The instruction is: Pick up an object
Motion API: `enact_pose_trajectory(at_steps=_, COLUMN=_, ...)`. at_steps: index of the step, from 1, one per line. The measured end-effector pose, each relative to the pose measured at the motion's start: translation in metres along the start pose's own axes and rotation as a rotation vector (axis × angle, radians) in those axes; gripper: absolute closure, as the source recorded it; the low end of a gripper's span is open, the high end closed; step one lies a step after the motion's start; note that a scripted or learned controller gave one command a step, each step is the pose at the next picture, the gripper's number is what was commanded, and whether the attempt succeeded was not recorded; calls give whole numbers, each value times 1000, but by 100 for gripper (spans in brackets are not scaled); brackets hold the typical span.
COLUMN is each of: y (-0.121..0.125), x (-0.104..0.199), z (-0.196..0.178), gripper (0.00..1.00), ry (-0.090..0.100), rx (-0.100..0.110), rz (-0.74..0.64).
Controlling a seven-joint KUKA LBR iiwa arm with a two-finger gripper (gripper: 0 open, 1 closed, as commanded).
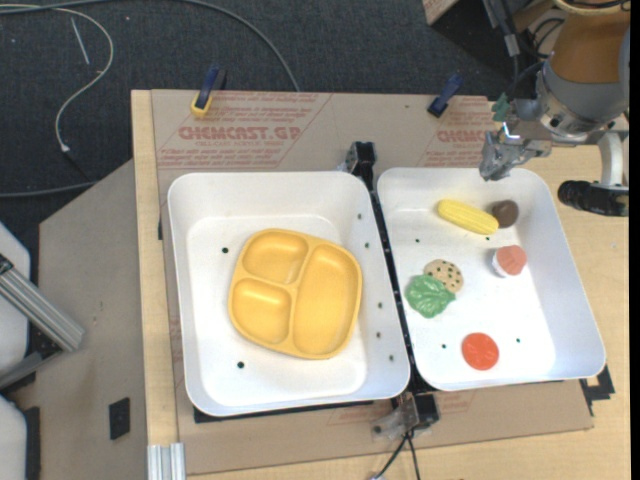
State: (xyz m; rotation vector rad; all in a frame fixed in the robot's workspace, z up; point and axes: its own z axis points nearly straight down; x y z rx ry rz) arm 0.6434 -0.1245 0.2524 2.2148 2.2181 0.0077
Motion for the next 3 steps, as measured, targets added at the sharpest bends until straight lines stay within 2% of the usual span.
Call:
enact_pose_trajectory(at_steps=1, y=4, x=56, z=13, gripper=100, ry=5, rx=11, rz=-5)
enact_pose_trajectory(at_steps=2, y=13, x=117, z=13, gripper=100, ry=4, rx=6, rz=-5)
enact_pose_trajectory(at_steps=3, y=5, x=173, z=25, gripper=100, ry=5, rx=12, rz=-5)
